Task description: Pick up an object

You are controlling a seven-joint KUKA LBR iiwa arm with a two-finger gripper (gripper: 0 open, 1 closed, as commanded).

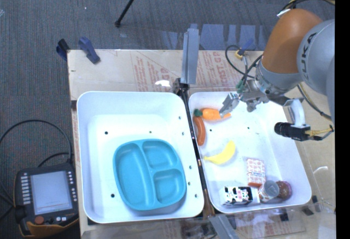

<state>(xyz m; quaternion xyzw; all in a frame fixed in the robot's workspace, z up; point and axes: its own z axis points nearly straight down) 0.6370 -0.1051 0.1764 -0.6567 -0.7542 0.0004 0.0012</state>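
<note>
Far left, off the bench: a pendant (48,195), screen lit, nothing legible. In the left bin (93,106): a blue tray (149,174) with three compartments. Between the bins, an upright grey post (190,57). On the cardboard (131,68) behind, red print, too small to read. In the right bin (290,161), left to right: a sausage (200,131) along the left wall, a carrot (211,114) at the far end, a banana (222,154) mid-bin, a cow-patterned carton (238,194) near, a red-print packet (255,169), a jar (275,190) on its side. Gripper (232,102) just above the carrot's right end, fingers parted, holding nothing. Likely step: approach, carrot the probable target. Next: descend, straddle the carrot, close. On the arm (306,52), partial "KUKA" lettering.
</note>
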